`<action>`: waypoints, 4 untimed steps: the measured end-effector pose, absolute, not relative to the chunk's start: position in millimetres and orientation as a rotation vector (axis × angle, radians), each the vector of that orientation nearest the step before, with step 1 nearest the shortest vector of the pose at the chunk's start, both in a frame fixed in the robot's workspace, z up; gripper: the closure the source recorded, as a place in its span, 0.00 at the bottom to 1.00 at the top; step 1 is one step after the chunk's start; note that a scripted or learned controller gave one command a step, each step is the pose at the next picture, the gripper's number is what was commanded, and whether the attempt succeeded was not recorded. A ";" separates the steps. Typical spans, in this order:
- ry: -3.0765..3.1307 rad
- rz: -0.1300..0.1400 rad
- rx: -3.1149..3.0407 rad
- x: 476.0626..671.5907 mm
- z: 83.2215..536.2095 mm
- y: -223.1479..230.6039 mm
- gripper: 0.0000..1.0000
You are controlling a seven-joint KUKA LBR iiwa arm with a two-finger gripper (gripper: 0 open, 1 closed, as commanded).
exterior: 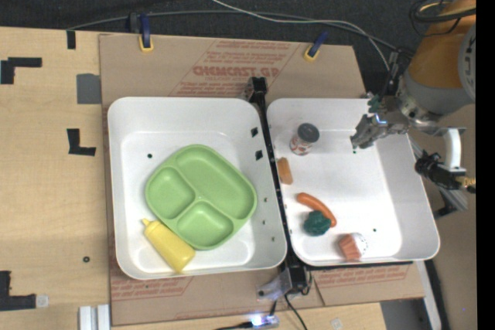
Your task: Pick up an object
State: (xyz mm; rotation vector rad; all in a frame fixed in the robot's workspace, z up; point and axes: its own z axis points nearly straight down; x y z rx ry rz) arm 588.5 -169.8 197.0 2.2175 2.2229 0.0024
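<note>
White bins sit side by side; the left bin (124, 166) holds a green plate (201, 195) and yellow bottle (168, 244), far left of the pincer (363, 137). Pincer state: cannot tell. Nearest, just left, stands a small jar (304, 138); below-left lie carrot (315, 205) and broccoli (315, 224).

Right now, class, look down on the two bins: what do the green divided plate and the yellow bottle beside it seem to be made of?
The green divided plate looks like moulded plastic with a smooth, matt finish: even colour, rounded compartment ridges, soft highlights. The yellow bottle also seems plastic, opaque and slightly glossy, like a squeeze bottle, though rubber cannot be ruled out. Both lie in the left white bin, apparently hard glossy plastic.
</note>
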 end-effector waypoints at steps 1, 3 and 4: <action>2.222 0.003 2.217 589.4 238.2 -169.2 1.00; 2.230 -0.001 2.217 589.3 243.1 -65.4 1.00; 2.230 0.000 2.215 594.6 248.7 -13.9 1.00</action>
